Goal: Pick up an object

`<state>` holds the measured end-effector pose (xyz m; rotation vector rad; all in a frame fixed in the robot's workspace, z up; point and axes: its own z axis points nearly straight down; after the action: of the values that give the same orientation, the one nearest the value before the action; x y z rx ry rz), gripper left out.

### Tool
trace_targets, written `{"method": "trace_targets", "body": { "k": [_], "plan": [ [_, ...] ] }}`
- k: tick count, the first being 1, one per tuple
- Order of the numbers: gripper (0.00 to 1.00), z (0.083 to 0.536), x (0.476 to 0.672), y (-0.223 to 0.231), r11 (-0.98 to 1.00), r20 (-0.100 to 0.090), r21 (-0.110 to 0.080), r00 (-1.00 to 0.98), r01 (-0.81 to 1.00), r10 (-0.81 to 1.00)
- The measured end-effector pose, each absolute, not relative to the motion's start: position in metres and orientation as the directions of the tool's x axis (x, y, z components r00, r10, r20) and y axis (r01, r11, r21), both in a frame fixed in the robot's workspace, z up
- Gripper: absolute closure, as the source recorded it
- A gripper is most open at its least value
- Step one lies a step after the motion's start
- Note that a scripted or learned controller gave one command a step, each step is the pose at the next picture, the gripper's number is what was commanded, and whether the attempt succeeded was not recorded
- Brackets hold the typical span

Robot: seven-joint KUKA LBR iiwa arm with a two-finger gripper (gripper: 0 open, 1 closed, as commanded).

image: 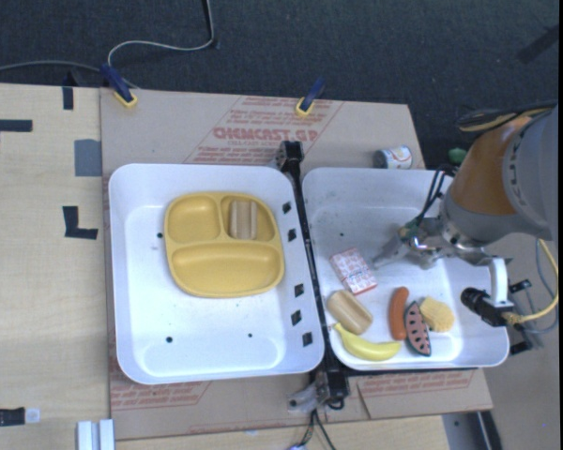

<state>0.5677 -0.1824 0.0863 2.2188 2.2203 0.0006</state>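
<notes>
Fingers (391, 249) of the grey arm reach leftward low over the floor of the right white bin (357, 190), and they look slightly parted at the tips with nothing between them. Just below-left of the tips lies a small packet (353, 270) with a red-and-white pattern, near but apart from them. Along the front wall of the same bin the toy foods sit in a cluster: a hot dog bun (348, 311), a yellow banana (368, 347) curving just beneath it, an orange-red sausage (398, 313) standing lengthwise, a watermelon slice (417, 330) with dark seeds, and a yellow chunk (438, 315) touching the slice's right side.

Beside it, the left white bin (136, 279) holds a yellow divided plate (221, 265) in its upper half, with a tan piece (242, 217) resting in the upper right compartment. Both bins rest on a cardboard sheet (253, 129) printed with red lettering and clamped by two yellow-and-blue clips (119, 85) at its far edge, on a pale wood counter (28, 251). A small can (394, 158) lies just behind the right bin.
</notes>
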Motion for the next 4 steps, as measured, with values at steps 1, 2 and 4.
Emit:
{"method": "trace_targets", "body": {
  "k": [1, 2, 4],
  "plan": [
    [0.0, 0.087, 0.639, -0.178, 0.002, -0.003, 0.006, -0.002, 1.0, 1.0],
    [0.0, 0.086, 0.534, -0.128, 0.0, 0.0, 0.0, 0.0, 1.0, 1.0],
    [0.0, 0.086, 0.509, -0.146, -0.001, -0.002, 0.002, 0.001, 1.0, 1.0]
  ]
}}
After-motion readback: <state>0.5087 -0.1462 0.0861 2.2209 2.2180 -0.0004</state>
